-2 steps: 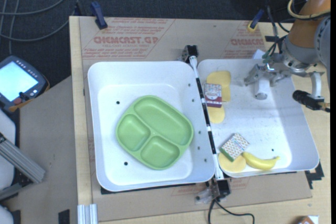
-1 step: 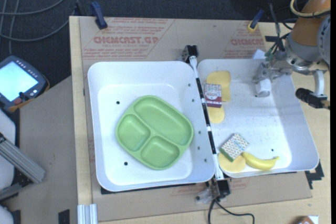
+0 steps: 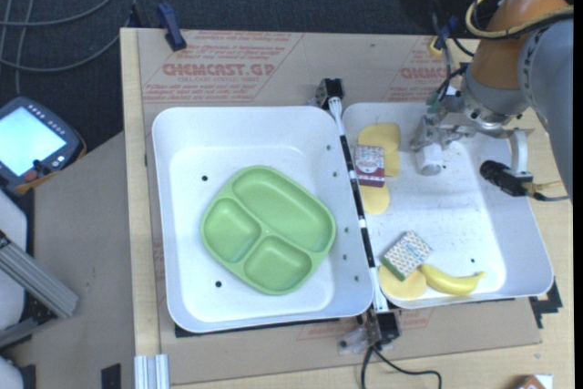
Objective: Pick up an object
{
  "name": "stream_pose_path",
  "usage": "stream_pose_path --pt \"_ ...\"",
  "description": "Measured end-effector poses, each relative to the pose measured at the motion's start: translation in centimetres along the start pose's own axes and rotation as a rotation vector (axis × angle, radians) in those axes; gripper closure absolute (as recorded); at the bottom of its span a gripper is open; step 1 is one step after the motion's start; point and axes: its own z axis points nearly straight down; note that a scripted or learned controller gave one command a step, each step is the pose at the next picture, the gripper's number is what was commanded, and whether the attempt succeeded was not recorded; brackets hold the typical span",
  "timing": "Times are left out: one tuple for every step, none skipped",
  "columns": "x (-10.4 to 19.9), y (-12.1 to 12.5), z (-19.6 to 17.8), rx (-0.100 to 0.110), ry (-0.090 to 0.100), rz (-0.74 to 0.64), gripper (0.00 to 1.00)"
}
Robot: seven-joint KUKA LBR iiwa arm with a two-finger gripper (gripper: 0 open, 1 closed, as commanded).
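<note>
**Pincer Hanging Over the Right Bin**

On the left, a green tray (image 3: pixel 267 230) with three sections is sitting in the left bin (image 3: pixel 173 150). It looks light and stiff, but wide and hard to pinch.

Moving right, a small red box (image 3: pixel 370 167) is lying near the wall of the right bin (image 3: pixel 519 241), on a yellow disc (image 3: pixel 383 138). Lower down, a little green packet (image 3: pixel 406 253) is resting just beside a yellow banana (image 3: pixel 452 280). The banana looks smooth and light; taking it across its middle seems best.

At the top right, the pincer (image 3: pixel 430 161) is hanging above bare bin floor, pinching nothing. I cannot tell how it is set.
</note>
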Motion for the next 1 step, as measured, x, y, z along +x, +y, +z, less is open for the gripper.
stream_pose_path --pt "7.82 -1.61 -10.07 -0.004 -0.001 -0.001 1.00"
